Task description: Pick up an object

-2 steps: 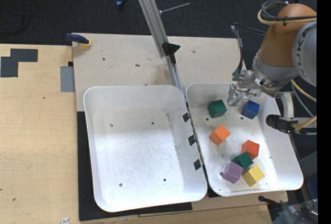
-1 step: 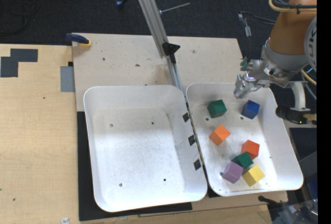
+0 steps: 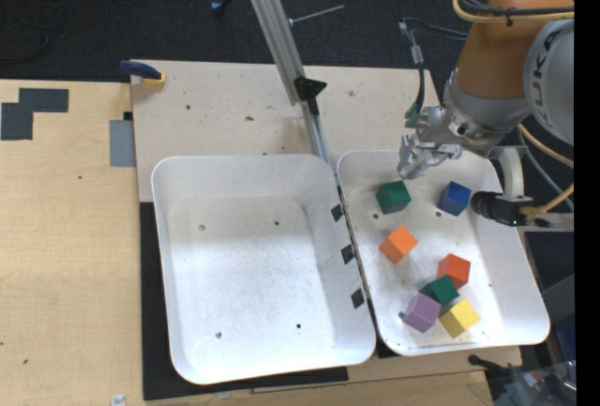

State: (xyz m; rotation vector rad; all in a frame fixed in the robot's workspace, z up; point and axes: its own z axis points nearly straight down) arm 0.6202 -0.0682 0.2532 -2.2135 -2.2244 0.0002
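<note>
The right bin (image 3: 525,301) holds several small cubes: a green one (image 3: 393,198), a blue one (image 3: 455,198), an orange one (image 3: 398,244), a red one (image 3: 454,268), a dark green one (image 3: 440,291), a purple one (image 3: 422,311) and a yellow one (image 3: 458,318). My gripper (image 3: 413,165) hangs over the bin's far side, just above and right of the green cube. Nothing shows between its fingers. It stands apart from every cube.
The left bin (image 3: 178,207) lies beside the right one, with black clips along the shared rim. A slanted aluminium bar (image 3: 277,29) rises behind the bins. A blue and yellow clamp (image 3: 141,71) sits at the bench's far left.
</note>
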